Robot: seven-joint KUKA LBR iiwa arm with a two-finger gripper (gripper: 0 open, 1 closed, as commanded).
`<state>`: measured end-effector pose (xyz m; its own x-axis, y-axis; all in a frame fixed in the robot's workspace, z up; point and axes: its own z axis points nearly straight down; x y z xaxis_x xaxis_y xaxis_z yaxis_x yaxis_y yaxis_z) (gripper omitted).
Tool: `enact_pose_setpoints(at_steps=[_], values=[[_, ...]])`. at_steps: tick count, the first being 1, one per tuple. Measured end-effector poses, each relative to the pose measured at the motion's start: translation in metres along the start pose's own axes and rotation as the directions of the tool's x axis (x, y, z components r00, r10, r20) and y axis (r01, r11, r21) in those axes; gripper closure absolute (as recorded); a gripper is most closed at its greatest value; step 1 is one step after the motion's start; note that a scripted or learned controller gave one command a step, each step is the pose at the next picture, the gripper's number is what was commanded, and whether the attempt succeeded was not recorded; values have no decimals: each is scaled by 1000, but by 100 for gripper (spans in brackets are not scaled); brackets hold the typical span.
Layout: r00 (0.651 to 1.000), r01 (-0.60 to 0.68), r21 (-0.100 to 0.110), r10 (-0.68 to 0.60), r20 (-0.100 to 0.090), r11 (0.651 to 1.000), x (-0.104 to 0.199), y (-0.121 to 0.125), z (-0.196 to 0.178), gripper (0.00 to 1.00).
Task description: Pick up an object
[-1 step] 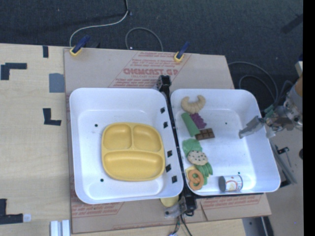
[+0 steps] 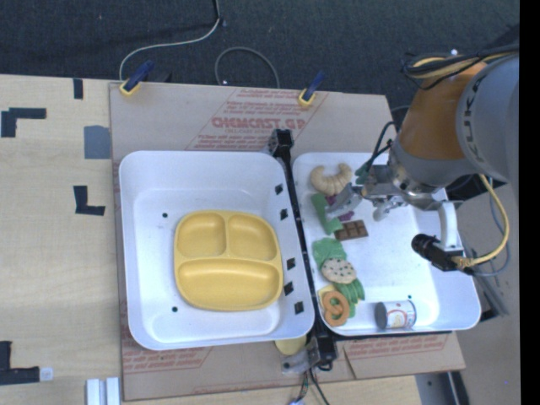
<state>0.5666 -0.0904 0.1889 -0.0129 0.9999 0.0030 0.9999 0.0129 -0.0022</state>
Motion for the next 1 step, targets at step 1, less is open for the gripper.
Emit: enact_pose_setpoints(at_steps=[1], values=[[1000,-9,-6,9,7,1000,-6,43,109,0]])
